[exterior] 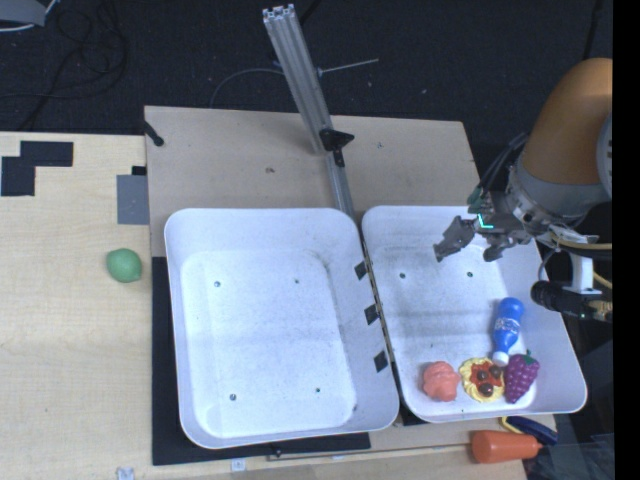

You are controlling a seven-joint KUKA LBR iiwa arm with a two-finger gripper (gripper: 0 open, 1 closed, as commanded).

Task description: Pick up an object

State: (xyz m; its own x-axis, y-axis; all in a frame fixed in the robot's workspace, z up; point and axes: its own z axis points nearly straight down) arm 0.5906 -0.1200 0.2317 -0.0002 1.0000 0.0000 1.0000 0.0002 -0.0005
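1. Pale wooden bench (pixel 60 298) carried two shallow white plastic bins side by side, with dark floor and loose cables beyond its far edge.
2. Left white bin (pixel 190 233) lay beside the right white bin (pixel 400 223), their inner rims touching; a slanted grey metal rail (pixel 300 78) rose behind the join.
3. Candidate objects sat clustered in the near right corner of the right bin: a blue-and-white plastic bottle (pixel 506 326), a purple toy grape bunch (pixel 521 375), a round yellow toy pizza (pixel 483 378) and a pink lumpy toy (pixel 439 380).
4. Outside the bins, a green ball (pixel 124 265) rested on the bench to the left, and an orange toy carrot (pixel 503 446) lay just in front of the right bin.
5. Hand (pixel 476 238) hung over the far part of the right bin, its two dark fingers spread apart with nothing between them.
6. Progress, as judged: no object was grasped or lifted. The hand stood apart from the cluster, so approach, closure and lift all remained.
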